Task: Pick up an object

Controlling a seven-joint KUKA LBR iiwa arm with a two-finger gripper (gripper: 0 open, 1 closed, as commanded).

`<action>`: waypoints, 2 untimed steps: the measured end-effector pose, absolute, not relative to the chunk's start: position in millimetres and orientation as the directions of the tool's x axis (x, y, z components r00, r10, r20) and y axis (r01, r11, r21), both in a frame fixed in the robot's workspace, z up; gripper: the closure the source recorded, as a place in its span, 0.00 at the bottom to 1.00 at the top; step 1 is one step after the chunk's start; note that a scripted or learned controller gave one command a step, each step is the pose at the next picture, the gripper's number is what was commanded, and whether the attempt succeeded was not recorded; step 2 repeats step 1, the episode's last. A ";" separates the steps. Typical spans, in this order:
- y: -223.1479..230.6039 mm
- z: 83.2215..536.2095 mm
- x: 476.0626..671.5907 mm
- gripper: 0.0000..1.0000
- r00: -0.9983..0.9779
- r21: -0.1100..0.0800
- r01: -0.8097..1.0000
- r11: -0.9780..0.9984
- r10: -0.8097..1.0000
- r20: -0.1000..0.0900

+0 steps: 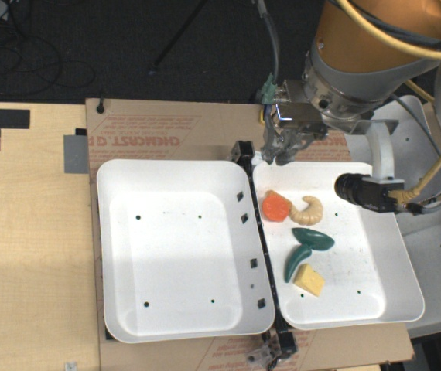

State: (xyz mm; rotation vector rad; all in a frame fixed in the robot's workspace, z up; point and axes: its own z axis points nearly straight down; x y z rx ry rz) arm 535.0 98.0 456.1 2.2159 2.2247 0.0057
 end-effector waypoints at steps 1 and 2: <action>36.1 385.8 506.3 1.00 0.006 -0.010 1.000 -0.006 1.000 -0.003; 36.1 385.8 506.3 1.00 0.006 -0.010 1.000 -0.006 1.000 -0.003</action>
